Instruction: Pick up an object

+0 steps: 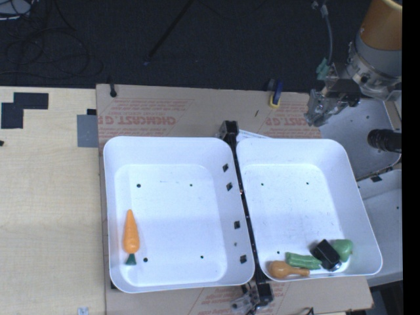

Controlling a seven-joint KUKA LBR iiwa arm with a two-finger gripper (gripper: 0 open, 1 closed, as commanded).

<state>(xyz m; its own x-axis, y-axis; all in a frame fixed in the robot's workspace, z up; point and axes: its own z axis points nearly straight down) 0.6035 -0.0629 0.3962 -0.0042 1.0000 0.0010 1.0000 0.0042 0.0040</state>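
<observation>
Upper right of the frame: gripper [321, 107] poised above the cardboard [197, 113], just beyond the far rim of the right bin [295, 143], carrying nothing visible. Open or closed: impossible to tell from this angle.

Lower left of the frame: a carrot [130, 233] lying alone near the front corner of the left bin [164, 141], lengthwise toward the far wall, green stub toward the near wall, close to the left wall but apart from it.

Lower right of the frame: a crowd in the front corner of the right bin, with a black block [326, 253] resting against a green pod [303, 260] and a green lump [342, 247], and a tan pear shape [287, 270] just beside them at the rim.

Likely at the approach stage, with no object yet reached. For a clean pick, probably best to favour the carrot: isolated, with open floor on its right side. Worth turning the wrist to close across the narrow body rather than along it, and descending straight down over the thick middle. Advisable to keep clear of the left wall on the way in.

For the nearer pile instead: expect crowding, sloped walls on two sides and a real chance of nudging neighbours or closing on more than one piece. Better to take the pod from its free left end.
</observation>
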